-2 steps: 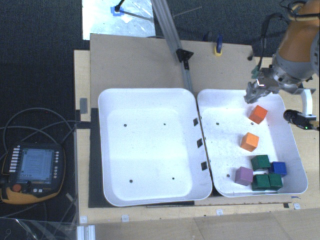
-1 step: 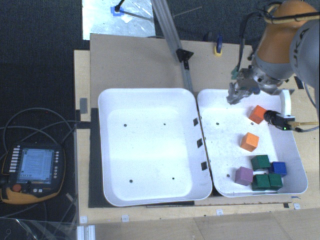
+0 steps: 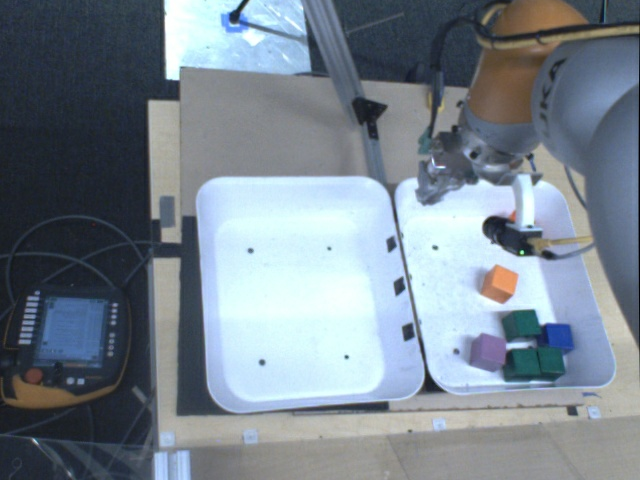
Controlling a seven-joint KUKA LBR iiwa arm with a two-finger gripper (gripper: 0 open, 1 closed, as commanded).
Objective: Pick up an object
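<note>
Bright, even overhead light washes the left bin (image 3: pixel 295 288) almost to featureless white, a reflective sheet (image 3: pixel 235 23) at eleven o'clock throws hard glare, shadows under the coloured blocks (image 3: pixel 520 343) stay short and soft, and the whole frame looks slightly soft and grainy.

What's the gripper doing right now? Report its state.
Gripper: cannot be told; it hangs above the far end of the right bin, away from the blocks.

1. The grey arm (image 3: pixel 590 88) enters from the right and bends downward.
2. Its orange band (image 3: pixel 515 58) sits just above the wrist.
3. The pincer (image 3: pixel 432 190) hangs low, pointing down and to the left.
</note>
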